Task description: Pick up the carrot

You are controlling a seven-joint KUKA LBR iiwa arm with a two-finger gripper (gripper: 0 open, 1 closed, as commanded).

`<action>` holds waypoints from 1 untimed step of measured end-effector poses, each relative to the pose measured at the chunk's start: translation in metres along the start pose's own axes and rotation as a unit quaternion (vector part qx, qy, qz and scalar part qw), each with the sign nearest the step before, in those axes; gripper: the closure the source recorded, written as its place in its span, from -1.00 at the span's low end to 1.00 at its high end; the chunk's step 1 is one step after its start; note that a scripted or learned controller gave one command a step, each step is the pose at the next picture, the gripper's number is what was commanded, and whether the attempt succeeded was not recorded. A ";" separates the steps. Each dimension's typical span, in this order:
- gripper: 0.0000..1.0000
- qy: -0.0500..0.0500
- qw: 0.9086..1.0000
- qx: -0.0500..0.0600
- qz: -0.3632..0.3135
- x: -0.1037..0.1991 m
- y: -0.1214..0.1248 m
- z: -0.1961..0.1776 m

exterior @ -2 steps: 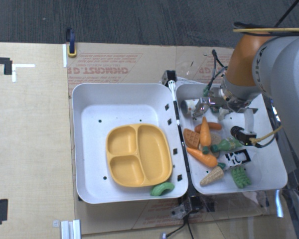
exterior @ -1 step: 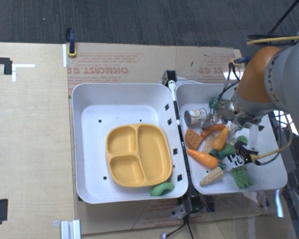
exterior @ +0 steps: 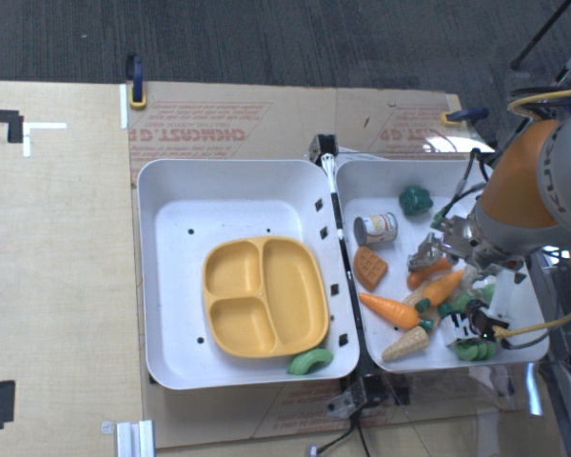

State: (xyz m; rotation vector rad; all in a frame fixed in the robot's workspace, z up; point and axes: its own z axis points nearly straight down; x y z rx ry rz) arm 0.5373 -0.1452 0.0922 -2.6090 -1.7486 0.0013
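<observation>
From the overhead camera: the arm reaches in from the right and its gripper (exterior: 436, 251) hangs low over the right bin (exterior: 381, 174), right beside the pile of toy food, well placed for a grab, I'd say. Whether it's clenched or released, I cannot tell. The carrot (exterior: 390, 307) lies at lower centre of that bin, tip pointing left, touching a corn cob (exterior: 405, 343). A second orange piece (exterior: 438, 287), a tin can (exterior: 376, 228), a waffle-like biscuit (exterior: 369, 267) and broccoli (exterior: 416, 199) share the bin. The left bin (exterior: 171, 198) holds a yellow divided plate (exterior: 265, 296) and a green piece (exterior: 310, 360).
</observation>
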 end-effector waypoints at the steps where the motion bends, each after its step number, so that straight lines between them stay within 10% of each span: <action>1: 1.00 0.000 1.000 0.000 0.001 0.000 0.001 -0.009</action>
